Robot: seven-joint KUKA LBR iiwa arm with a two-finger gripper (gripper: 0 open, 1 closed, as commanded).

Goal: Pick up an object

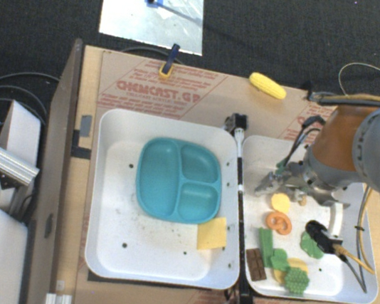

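The right bin (265, 153) holds several small toy foods: a pale yellow lump (280, 203), an orange ring (279, 222), a green block (266, 238), a brown chocolate bar (256, 263), a green bumpy piece (296, 279) and a dark green piece (313, 244). My gripper (286, 187) hangs low in the upper middle of this bin, just above the yellow lump. The grey arm with its orange band (336, 140) covers the bin's upper right part. I see nothing held.
The left bin (114, 193) carries a teal divided plate (178, 180) and a yellow flat slice (212, 233) at its lower right. A yellow toy (267, 85) lies on the cardboard behind the bins. Cables run over the right bin's right rim.
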